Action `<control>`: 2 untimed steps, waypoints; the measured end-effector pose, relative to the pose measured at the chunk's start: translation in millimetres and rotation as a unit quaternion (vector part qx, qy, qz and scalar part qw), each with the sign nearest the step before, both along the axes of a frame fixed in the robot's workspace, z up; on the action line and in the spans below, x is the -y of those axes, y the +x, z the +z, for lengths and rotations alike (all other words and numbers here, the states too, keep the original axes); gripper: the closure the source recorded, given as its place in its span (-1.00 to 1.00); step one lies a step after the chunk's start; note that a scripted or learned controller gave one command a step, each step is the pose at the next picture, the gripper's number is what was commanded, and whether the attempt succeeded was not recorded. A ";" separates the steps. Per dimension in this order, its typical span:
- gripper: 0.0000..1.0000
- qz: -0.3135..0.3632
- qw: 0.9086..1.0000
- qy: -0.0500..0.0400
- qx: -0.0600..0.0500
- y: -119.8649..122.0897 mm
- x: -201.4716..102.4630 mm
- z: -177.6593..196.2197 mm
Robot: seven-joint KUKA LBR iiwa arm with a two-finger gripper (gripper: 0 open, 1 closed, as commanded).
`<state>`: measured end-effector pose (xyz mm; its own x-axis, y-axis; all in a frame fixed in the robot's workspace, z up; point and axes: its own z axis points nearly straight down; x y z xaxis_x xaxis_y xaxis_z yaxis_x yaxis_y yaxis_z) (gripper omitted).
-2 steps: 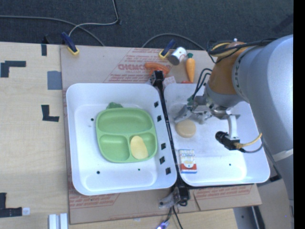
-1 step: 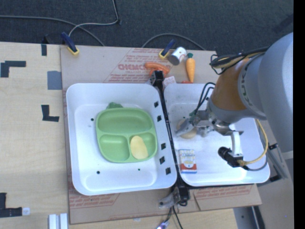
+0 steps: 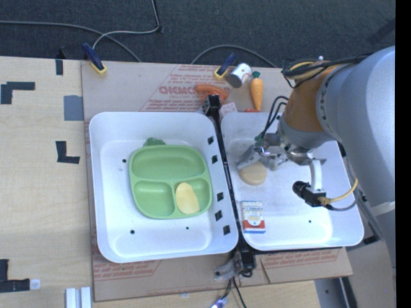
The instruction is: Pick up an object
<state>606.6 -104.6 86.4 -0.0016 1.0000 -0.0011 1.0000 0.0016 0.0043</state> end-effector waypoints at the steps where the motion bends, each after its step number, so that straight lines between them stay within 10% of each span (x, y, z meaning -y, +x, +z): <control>1: -1.00 -0.001 1.000 -0.001 0.001 -14.2 -9.2 0.1; 2: 1.00 0.000 1.000 -0.001 0.000 -14.2 -9.3 9.7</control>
